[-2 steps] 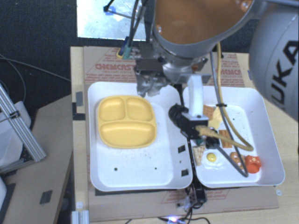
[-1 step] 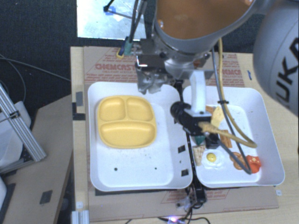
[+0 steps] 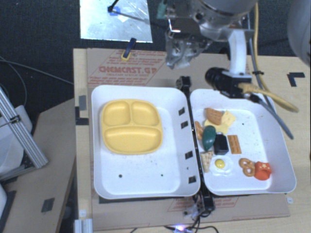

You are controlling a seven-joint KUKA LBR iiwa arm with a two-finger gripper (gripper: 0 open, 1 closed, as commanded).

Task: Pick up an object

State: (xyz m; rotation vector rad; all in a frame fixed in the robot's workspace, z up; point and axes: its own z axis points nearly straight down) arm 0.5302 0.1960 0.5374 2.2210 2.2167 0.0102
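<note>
Hovering high above the bins, my gripper (image 3: 181, 57), finger spread unclear, is needing centering over the pretzel (image 3: 247, 166).

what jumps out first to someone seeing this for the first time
A big yellow divided plate sits alone in the left bin. A cluster of small toy foods, among them a fried egg, a pretzel and a dark green piece, fills the right bin. The grey arm's gripper hangs above the bins' far edge.
</note>
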